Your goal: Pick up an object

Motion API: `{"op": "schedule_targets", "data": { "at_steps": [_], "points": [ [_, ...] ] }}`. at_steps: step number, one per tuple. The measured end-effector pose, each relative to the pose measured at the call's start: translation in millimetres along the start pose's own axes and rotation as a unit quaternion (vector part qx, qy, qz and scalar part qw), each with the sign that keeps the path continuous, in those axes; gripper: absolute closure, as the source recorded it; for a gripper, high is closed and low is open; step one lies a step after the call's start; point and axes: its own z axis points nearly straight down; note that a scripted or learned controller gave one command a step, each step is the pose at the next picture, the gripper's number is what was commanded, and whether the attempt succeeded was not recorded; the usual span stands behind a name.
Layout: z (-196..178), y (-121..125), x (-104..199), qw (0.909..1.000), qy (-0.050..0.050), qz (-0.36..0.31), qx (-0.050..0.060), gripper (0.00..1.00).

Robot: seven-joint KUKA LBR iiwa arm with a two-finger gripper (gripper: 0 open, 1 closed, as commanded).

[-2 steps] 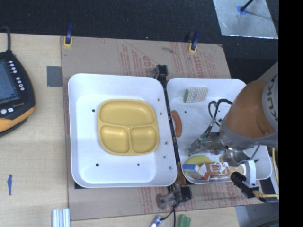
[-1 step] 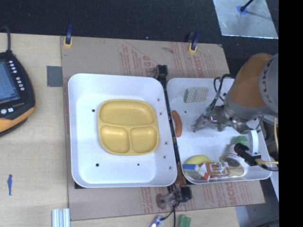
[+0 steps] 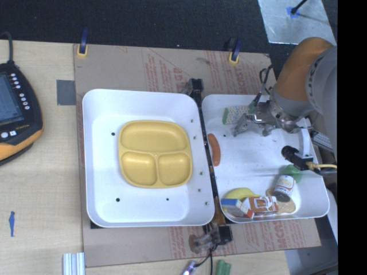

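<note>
Over the far end of the right-hand bin, my gripper hangs low, reaching in from the right side of the view. Its two metal fingers are spread apart, and nothing sits between them. Just beside the fingertips, toward the bin's far left corner, lies a small green-and-white speckled sponge-like pad, close to my tool but not in its hold. My grey arm with its orange band fills the upper right.

Along the left wall of this bin lies a reddish-brown sausage-shaped object, lengthwise beside the rim. At the near end, several things crowd together: a yellow rounded object, a small red-and-white carton lying flat against it, and a small jar with a dark lid, tilted. Near the bin's right wall, a green object rests under a black part of my tool; I cannot tell what it is.

Beside it, the left-hand bin holds a yellow three-compartment plate, sitting flat near its middle. On the bench at the far left rests a black and orange control pendant. Both bins rest on a sheet of brown cardboard.
</note>
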Motion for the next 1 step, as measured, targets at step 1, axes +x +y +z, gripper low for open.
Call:
{"op": "schedule_targets", "data": {
  "at_steps": [1],
  "points": [
    [0.1,27.8,51.1,1.0,0.0,0.0,0.0,0.0]
  ]
}}
